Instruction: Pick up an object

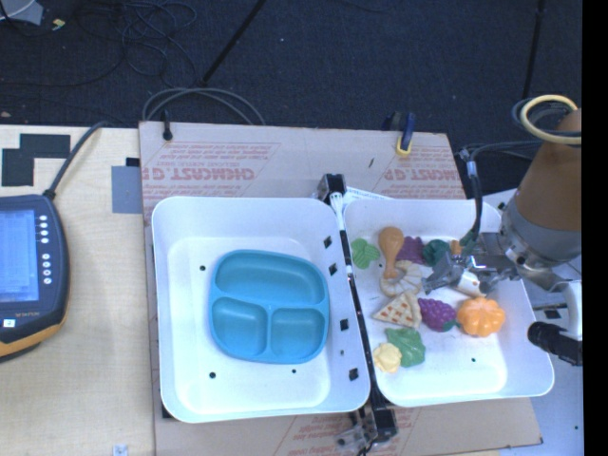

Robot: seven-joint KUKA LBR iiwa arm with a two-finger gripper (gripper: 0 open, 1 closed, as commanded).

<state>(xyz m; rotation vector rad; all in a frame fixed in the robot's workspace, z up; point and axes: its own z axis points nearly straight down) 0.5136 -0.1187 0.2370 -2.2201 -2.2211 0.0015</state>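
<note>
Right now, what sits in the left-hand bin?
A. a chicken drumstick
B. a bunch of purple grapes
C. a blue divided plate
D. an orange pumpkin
C. The blue divided plate lies alone in the left bin, while the pumpkin, grapes and drumstick are all in the right bin.

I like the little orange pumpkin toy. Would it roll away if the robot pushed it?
Probably a bit: the orange pumpkin looks round and smooth, so it may roll or slip. The purple grapes sit right beside it and might stop it. It looks like light plastic.
</note>
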